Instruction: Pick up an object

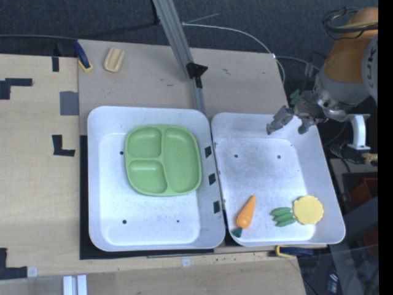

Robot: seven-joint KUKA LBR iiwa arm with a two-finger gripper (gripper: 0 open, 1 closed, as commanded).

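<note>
Grey arm with orange band is reaching in from the right, its claw point(288, 123) hanging over the far edge of the right shallow white bin point(264, 165). Two dark fingers are showing, spread apart, nothing between them, so the claw is standing wide and carrying nothing.

Candidate things are all sitting at the near end of that right bin, well apart from the claw: a small orange toy carrot point(245, 212) with a green tip, lying tilted close to the bin's left wall; a yellow round toy pineapple slice point(308, 209); and a green pea-pod-like toy piece point(282, 216) touching or just beside the yellow one. The left shallow white bin point(104, 183) is holding a light green divided plastic plate point(164, 160).

Risks, judging from here: the carrot is sitting near the wall, so a finger could be hitting the rim or nudging it away. The yellow and green pieces are crowding each other, so a closing claw could be catching both or pushing one aside. The flat, low pieces look likely to slip out.
</note>
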